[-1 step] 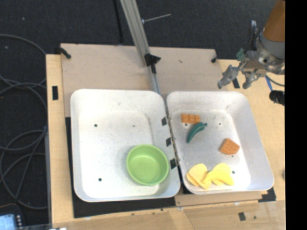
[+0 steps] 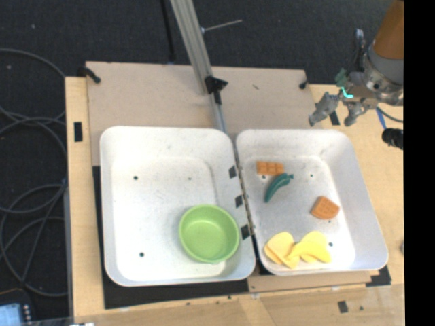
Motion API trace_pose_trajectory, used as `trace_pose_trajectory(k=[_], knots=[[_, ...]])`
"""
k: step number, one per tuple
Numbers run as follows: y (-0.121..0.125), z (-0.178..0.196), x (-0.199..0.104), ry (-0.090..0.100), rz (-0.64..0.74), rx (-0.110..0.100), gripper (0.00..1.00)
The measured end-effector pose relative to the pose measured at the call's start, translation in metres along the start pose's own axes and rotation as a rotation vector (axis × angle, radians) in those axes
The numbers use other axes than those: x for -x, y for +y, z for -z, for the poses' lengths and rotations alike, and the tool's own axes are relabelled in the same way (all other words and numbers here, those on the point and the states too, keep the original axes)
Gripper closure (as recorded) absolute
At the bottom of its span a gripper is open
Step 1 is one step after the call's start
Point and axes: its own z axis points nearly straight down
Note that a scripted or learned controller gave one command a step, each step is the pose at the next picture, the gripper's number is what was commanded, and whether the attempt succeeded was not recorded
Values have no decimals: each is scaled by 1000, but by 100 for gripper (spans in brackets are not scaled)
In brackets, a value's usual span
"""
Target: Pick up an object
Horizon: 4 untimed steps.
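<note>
The gripper (image 2: 335,112) is hovering, fingers spread and empty, above the right bin's (image 2: 360,182) far corner, clear of the green pepper (image 2: 276,185) lying inside, awaiting a pick.

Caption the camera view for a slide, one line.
Gripper open above the right bin's far corner; green bowl in the left bin.
</note>
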Motion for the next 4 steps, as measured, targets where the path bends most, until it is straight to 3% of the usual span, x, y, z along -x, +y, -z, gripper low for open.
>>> trace_pose_trajectory(k=[2,3,4], knots=[[-13,-104,-5,1,-4,-4,0],[-8,-161,-12,2,-1,-3,0],[-6,-145,-10,-2,1,5,100]])
